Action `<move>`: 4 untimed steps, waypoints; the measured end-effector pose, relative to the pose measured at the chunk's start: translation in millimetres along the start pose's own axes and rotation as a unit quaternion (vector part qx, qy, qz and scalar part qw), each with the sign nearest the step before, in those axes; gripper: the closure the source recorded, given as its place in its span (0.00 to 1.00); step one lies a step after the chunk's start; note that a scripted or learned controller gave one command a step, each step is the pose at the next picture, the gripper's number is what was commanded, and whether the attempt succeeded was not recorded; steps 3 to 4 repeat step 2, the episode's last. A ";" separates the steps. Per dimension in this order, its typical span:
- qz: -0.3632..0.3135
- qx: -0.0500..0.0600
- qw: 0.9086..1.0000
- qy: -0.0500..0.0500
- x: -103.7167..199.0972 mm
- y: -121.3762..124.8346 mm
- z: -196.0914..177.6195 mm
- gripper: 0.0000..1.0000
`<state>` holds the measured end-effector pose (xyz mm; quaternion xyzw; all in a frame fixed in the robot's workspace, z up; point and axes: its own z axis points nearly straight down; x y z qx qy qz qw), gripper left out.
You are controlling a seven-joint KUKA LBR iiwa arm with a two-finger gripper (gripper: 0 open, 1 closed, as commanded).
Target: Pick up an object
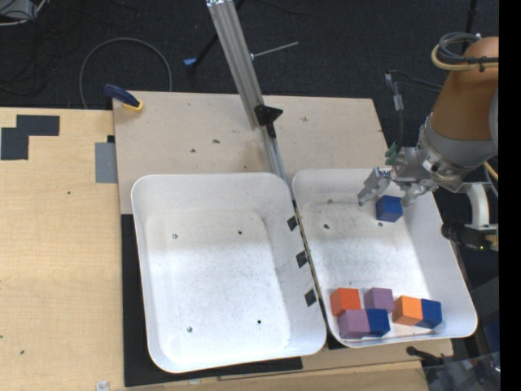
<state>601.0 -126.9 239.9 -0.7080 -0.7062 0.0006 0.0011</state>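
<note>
My gripper (391,195) hangs over the far part of the right bin (456,259), below the grey wrist and orange band. A small blue cube (390,210) sits between its fingertips, and the fingers are shut on it. At the near end of the same bin lies a cluster of blocks: an orange cube (345,300), a purple cube (378,299), a larger purple block (353,323), a blue cube (378,322), an orange block (407,309) and a blue block (431,313).
The left bin (155,218) lies beside the right one, with black clips (299,257) along their shared rim. A slanted aluminium bar (240,59) rises behind the bins. The wooden bench top (49,243) extends to the left.
</note>
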 end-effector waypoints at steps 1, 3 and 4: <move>0.001 0.003 1.000 -0.001 -62.1 -5.7 43.0 0.00; -0.003 -0.003 1.000 -0.001 -82.3 63.0 151.2 0.00; -0.003 -0.003 1.000 -0.001 -82.3 63.0 151.2 0.00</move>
